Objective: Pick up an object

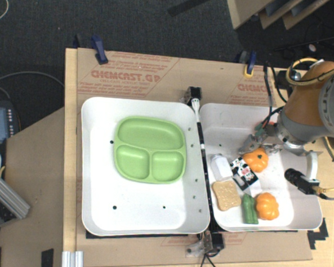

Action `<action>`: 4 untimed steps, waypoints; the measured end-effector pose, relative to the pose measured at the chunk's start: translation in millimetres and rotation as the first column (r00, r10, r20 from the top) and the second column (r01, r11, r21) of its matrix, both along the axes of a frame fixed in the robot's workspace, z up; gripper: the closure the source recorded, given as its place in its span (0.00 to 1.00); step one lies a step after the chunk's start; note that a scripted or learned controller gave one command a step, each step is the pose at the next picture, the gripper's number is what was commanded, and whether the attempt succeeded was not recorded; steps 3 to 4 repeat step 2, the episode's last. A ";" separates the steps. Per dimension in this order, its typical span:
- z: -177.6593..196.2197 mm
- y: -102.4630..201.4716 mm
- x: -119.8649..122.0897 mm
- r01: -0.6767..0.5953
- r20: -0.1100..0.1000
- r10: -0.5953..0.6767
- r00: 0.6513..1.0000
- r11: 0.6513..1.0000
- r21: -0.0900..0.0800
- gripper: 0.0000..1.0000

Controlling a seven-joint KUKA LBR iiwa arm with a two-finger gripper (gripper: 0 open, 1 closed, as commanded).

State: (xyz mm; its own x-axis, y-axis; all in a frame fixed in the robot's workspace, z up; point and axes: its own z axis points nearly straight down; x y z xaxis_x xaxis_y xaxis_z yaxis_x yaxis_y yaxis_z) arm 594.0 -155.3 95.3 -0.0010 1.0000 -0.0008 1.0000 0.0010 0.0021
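Note:
In the right bin (229, 124) lie several small things: an orange pumpkin-like toy (256, 160), a black-and-white spotted piece (243, 172), a white block (220, 166), a slice of toast (226, 194), a green vegetable (249, 209) and a second orange toy (267, 205). My gripper (260, 145) is low over the right bin's middle, just above and touching or nearly touching the upper orange toy. The wrist hides the fingertips.
The left bin (97, 171) holds a green divided plate (151, 149). The bins meet along a ridge (202, 160) close to the white block. Bare bin floor lies at the right bin's far left part.

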 end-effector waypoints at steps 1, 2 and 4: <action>96.4 73.8 38.5 -0.008 0.011 0.008 1.000 1.000 0.001 1.00; 104.0 144.2 -10.7 -0.005 -0.007 0.005 1.000 1.000 0.005 1.00; 104.0 144.2 -10.7 -0.005 -0.007 0.005 1.000 1.000 0.005 1.00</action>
